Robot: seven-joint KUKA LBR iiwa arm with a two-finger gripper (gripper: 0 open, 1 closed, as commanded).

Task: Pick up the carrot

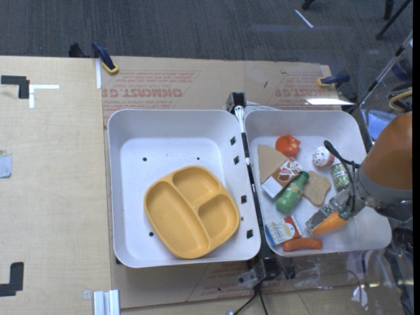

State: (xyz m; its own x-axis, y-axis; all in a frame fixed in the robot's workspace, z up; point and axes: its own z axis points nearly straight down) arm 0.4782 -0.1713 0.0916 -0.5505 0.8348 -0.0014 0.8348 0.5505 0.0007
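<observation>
The carrot (326, 224), a short orange piece, lies tilted near the front right of the right bin (367, 238). My gripper (337, 209) comes in from the right and sits directly on the carrot's upper end, touching or almost touching it. The wrist hides where the two meet. The grey arm with its orange band (396, 151) hangs over the bin's right wall.
Close by in the right bin are a red sausage (302, 244), a small snack box (283, 229), a green bottle (291, 192), a bread slice (317, 187), a green can (340, 176), a white ball (321, 155) and a tomato (287, 144). The left bin (131, 136) holds a yellow divided plate (191, 210).
</observation>
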